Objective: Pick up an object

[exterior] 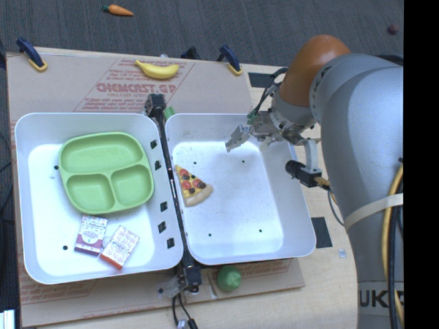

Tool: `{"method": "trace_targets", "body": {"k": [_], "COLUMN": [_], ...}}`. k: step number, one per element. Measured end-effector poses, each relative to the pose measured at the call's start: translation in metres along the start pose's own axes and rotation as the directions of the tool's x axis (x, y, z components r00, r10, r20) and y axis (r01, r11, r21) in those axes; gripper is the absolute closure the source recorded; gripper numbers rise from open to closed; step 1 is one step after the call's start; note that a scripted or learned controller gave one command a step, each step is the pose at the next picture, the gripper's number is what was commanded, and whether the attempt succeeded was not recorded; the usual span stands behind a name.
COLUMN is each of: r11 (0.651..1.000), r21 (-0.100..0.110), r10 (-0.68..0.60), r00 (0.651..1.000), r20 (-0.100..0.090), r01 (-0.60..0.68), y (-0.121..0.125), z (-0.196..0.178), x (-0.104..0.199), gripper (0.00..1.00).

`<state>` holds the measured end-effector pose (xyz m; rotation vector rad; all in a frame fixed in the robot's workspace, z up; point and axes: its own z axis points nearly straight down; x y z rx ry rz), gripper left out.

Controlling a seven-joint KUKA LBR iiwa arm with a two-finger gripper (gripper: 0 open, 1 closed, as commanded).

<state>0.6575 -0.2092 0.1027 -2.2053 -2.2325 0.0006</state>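
A toy pizza slice (191, 186) lies in the right bin (274, 211) close to its left wall. My gripper (238, 140) hangs over the bin's far right part, up and to the right of the slice and well apart from it. I see nothing between its fingers. In the left bin (34, 218) rests a green divided plate (105, 171), with two small snack packets (91, 234) (120, 245) lying in front of it.
A toy banana (157, 68) lies on the cardboard behind the bins. A green ball (230, 277) sits at the bench's front edge below the right bin. A small carrot (119, 9) lies on the floor at the far left. The arm covers the right side.
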Motion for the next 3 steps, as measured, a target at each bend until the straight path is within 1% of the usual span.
{"method": "trace_targets", "body": {"k": [1, 2, 3], "r11": [1.0, 1.0, 1.0], "r21": [-0.001, 0.0, -0.001], "r10": [-0.004, -0.005, 0.007], "r00": [1.0, 1.0, 1.0], "r20": [0.0, 0.0, 0.002], "r01": [0.004, 0.005, -0.006], "y": [0.001, 0.001, -0.095], "z": [-0.011, -0.011, -0.082], "x": [0.001, 0.001, 0.055], "gripper": [1.0, 0.0, 0.0]}}
